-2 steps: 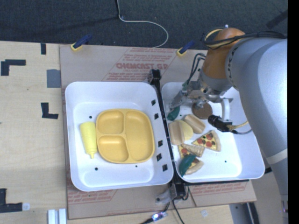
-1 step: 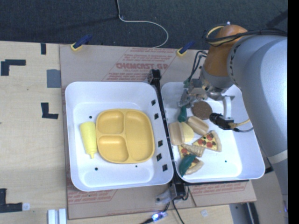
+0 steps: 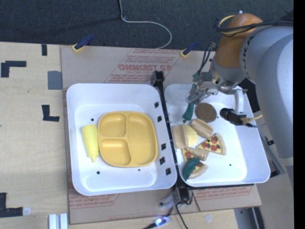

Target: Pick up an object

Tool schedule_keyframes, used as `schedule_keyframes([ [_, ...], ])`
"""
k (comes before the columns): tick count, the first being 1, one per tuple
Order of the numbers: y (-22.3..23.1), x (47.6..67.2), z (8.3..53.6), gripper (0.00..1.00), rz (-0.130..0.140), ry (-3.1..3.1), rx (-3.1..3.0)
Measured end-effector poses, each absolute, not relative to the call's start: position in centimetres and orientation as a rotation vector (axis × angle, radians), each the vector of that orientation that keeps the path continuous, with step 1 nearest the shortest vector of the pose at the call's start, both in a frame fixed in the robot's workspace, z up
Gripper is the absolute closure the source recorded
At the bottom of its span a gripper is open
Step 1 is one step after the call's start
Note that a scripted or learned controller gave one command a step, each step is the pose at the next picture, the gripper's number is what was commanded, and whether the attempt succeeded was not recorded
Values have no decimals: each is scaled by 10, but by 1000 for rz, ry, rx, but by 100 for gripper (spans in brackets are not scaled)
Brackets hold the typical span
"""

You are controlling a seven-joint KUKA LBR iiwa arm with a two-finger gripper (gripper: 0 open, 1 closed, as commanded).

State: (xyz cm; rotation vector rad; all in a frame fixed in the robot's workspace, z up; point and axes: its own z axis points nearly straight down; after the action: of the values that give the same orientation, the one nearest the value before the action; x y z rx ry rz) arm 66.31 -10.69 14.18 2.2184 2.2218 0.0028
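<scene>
The gripper hangs over the right bin's far left corner; whether it is open or closed cannot be told. Just below it a small teal-handled tool lies steeply slanted, long axis running near to far. Beside it sit a flat brown round patty, a glossy pizza slice and a smooth bread roll.

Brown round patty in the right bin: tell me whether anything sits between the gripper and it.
Nothing visible does. The gripper hangs over the right bin's back part, and the brown round patty lies just in front of it. A green-handled piece lies at the patty's left, beside the path rather than across it.
</scene>
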Motion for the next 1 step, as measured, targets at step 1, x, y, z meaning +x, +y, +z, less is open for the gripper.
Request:
schedule_keyframes([
  [1, -107, 664, 205, 100, 4, 2221, 2218],
])
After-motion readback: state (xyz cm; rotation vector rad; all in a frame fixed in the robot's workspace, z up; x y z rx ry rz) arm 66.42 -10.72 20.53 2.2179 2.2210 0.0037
